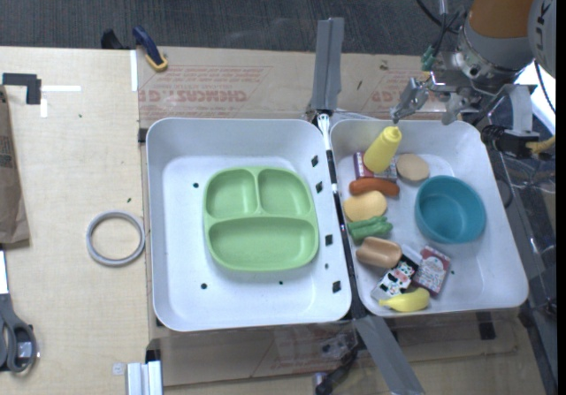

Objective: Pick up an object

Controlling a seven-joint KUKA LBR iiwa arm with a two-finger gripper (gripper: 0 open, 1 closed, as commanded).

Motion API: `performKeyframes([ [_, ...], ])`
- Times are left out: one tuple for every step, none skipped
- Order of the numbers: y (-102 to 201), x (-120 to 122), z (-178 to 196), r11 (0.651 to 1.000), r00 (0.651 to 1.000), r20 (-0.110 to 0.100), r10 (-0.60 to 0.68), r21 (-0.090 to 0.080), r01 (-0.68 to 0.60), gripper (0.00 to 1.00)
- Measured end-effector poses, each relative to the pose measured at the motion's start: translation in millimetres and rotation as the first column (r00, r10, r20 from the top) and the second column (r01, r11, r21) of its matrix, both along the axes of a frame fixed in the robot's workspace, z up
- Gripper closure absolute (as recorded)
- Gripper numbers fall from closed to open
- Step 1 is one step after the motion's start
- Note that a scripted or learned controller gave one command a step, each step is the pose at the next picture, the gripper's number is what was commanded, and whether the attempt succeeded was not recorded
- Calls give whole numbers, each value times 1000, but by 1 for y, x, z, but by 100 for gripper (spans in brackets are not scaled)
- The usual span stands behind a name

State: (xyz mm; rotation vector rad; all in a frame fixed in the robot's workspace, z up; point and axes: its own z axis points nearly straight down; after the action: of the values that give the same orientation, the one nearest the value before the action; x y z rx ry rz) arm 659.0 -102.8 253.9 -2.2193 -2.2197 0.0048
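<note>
Hanging above the far rim of the right-hand shallow white bin (495, 283), the two-finger metal gripper (412, 102) is seen with its fingers slightly spread and nothing between them. Relative to the round teal plastic bowl (451, 209), the items are placed thus: a yellow plastic bottle (382, 148) is tilted up-left of it, just below the gripper; a round tan disc (412, 168) lies close above-left; a red sausage-shaped toy (374, 186), a pale yellow rounded lump (365, 205) and a green pod-shaped toy (369, 227) are stacked to its left; a brown bun-like piece (379, 251), a black-and-white patterned block (398, 277), a small red printed carton (432, 270) and a yellow banana-shaped toy (405, 300) are crowded below-left. Bare white floor is left right of and below the bowl, along the bin's right rim. Further left, a pale green three-compartment plate (261, 218) is seated in the left-hand white bin (168, 234), bordered by open floor.
</note>
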Motion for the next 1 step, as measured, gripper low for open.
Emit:
performKeyframes([
  [-16,-10,-100,998,998,3,67,0,-67,0],
])
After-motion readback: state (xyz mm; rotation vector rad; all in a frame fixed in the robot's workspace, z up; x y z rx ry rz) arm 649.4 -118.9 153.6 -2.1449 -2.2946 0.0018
